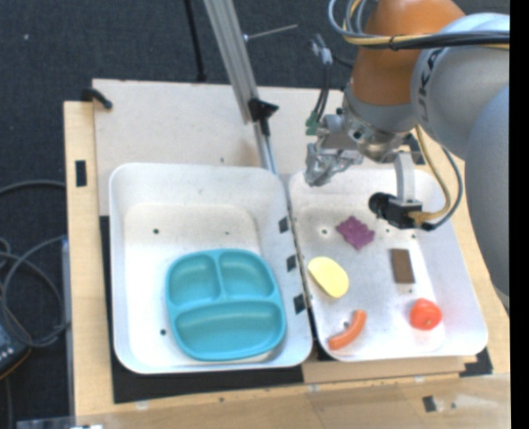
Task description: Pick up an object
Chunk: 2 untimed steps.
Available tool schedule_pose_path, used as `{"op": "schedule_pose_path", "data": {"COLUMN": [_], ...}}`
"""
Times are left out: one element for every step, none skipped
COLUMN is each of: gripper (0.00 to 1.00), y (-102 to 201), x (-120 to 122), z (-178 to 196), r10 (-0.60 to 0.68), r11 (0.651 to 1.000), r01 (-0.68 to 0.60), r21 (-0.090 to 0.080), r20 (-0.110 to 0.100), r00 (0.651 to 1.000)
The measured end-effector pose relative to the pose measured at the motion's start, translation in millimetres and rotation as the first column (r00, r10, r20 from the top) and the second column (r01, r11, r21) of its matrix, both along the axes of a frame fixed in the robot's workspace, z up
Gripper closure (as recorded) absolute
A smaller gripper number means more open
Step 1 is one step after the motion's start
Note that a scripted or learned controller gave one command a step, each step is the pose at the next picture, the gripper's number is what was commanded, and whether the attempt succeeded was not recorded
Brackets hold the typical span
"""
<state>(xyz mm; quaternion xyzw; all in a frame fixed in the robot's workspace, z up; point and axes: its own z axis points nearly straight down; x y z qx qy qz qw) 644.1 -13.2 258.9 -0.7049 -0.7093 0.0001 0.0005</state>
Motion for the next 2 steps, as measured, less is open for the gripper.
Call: {"op": "schedule_pose_path", "data": {"gripper": [1.00,1.00], "y": [46,96], "x": [-12,-18], "z": [-14,-26], "r10": [0.000,0.000], "r11": [1.000,1.000], "r01": [0.000,0.000], "r21": [0.000,0.000], "r20": [-0.001,-0.001], "r00": [1.000,1.000]}}
